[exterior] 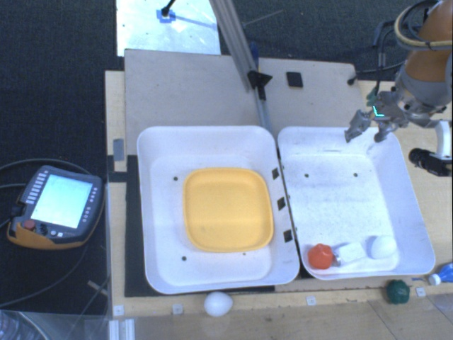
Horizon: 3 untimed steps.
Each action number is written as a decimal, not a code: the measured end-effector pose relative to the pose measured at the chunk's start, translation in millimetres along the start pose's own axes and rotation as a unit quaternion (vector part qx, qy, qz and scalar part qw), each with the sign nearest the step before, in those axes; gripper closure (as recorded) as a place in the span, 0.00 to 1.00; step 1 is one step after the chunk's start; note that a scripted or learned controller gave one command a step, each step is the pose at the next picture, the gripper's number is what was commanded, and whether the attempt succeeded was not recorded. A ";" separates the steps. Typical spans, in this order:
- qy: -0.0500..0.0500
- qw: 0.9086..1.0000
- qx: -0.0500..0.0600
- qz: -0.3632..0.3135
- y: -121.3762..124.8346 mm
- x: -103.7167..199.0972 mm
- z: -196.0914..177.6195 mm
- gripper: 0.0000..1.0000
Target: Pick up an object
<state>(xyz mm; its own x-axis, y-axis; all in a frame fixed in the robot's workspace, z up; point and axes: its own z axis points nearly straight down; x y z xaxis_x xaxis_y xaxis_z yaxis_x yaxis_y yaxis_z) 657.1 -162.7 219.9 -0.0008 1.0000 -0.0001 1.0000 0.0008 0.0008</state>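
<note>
My gripper hangs over the far right corner of the right bin, open, with nothing between its two grey fingers. Along that bin's near edge lie a red-orange ball, a small white block and a white egg-shaped object. They are well apart from the gripper, toward the front of the bin. A yellow square plate rests in the middle of the left bin.
A white egg lies on the bench in front of the left bin. A dark green ball and a blue-tipped item sit off the right bin's near right corner. A teach pendant lies far left. A slanted metal pole rises behind the bins.
</note>
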 end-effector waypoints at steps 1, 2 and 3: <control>0.000 1.000 0.000 0.000 0.0 0.0 0.0 0.00; 0.000 1.000 0.002 0.000 0.3 -6.0 43.5 0.00; 0.000 1.000 0.002 0.001 3.3 -12.0 88.1 0.00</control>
<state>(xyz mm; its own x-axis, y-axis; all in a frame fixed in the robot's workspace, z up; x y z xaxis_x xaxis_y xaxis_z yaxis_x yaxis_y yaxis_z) 660.5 -174.7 131.8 0.0002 1.0000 0.0003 1.0000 -0.0002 -0.0024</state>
